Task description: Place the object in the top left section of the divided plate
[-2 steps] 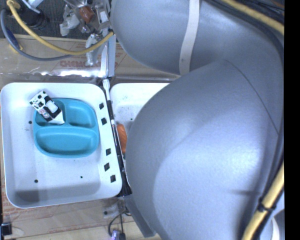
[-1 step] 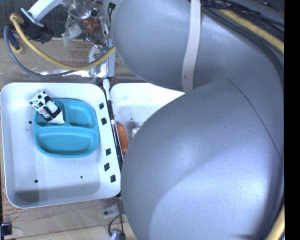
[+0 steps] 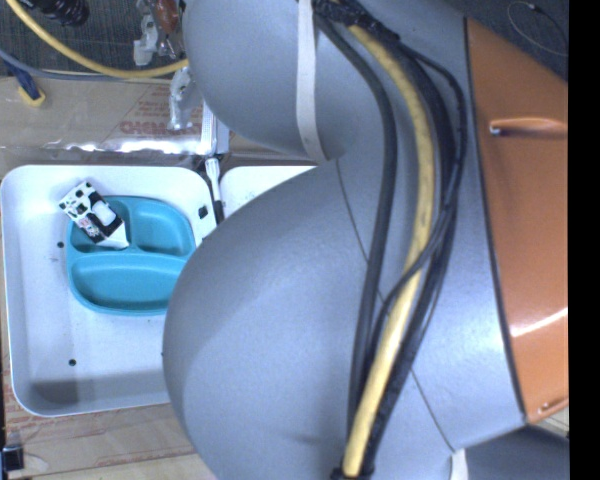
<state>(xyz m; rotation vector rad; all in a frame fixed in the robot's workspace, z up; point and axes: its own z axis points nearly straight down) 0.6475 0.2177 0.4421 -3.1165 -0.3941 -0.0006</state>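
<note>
A blue divided plate (image 3: 130, 258) lies in the left white bin (image 3: 40, 368). A small white object with black markings (image 3: 92, 214) rests on the plate's top left section, partly overlapping its rim. The grey arm (image 3: 310, 298) looms close to the camera and covers most of the view. My gripper (image 3: 180, 103) shows only as a small metallic part at the arm's upper left end, above the bins' far edge and well apart from the object. The plate's right side is hidden behind the arm.
The right bin (image 3: 265, 183) shows only at its top left corner, the rest lying behind the arm. Cardboard (image 3: 90, 108) and yellow cables (image 3: 40, 28) lie beyond the bins' far edge.
</note>
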